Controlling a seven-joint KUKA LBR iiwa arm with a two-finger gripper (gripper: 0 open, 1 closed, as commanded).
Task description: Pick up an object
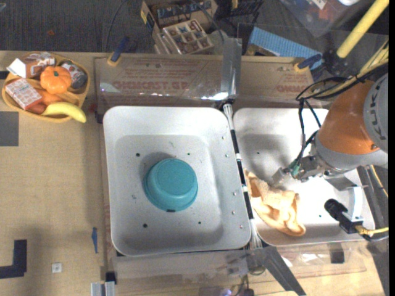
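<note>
You have two white bins side by side on the bench point(49, 184). The left bin point(123, 128) holds one thing: a teal bowl point(171, 184), upside down near the middle of the floor, well apart from every wall.

The right bin point(271, 128) also holds one thing you can pick: a tan and yellow cloth point(276, 205), crumpled against the bin's left wall and reaching down towards its front edge. It lies flat on the bin floor.

One arm point(355, 128) reaches in from the right, grey with its orange band over the right bin. The end effector point(290, 172) points left and sits just above the upper right edge of the cloth, very near it or touching; you cannot tell which from this angle. You cannot tell whether it is open or closed, and nothing shows clearly gripped in it. One black cable point(303, 125) loops from the wrist up towards the band.

On the far left corner of the bench stands one yellow tray point(12, 97) of toy food, with one banana point(64, 110), one orange pumpkin point(55, 79) and a few small boxes.
</note>
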